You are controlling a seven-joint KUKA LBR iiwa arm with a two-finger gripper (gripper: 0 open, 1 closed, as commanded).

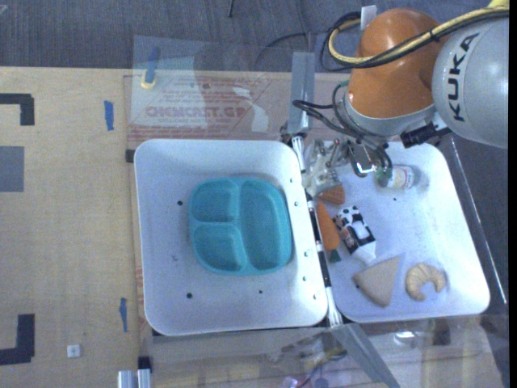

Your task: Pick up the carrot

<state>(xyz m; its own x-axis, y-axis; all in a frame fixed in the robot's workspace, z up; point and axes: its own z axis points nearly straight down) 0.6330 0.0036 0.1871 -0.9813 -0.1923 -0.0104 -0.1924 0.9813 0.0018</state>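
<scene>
Pincer: the gripper (327, 166) hangs under the orange wrist at the upper left corner of the right bin (460, 217), close to the wall between both bins. Its metal parts are small and mixed with cables, so I cannot tell how it is set or whether it pinches anything.
Carrot place: the carrot (326, 223) lies just below the pincer, along the left wall of the right bin, not lifted.
Carrot look: long, thin and orange, with a small dark green end pointing away from the pincer. It looks like a smooth toy piece.
Why the pincer is here: I judge it stands above the carrot's upper end to come down on it; the wall beside leaves little room on that side.
Near things: a small orange-brown piece (331, 193) lies between pincer and carrot; a black-and-white item (354, 226) is just beside the carrot.
Farther things: a wedge (380, 280) and a croissant (426, 280) lie well below the pincer.
Left bin: a teal divided plate (240, 225) rests there, apart from the work.
</scene>
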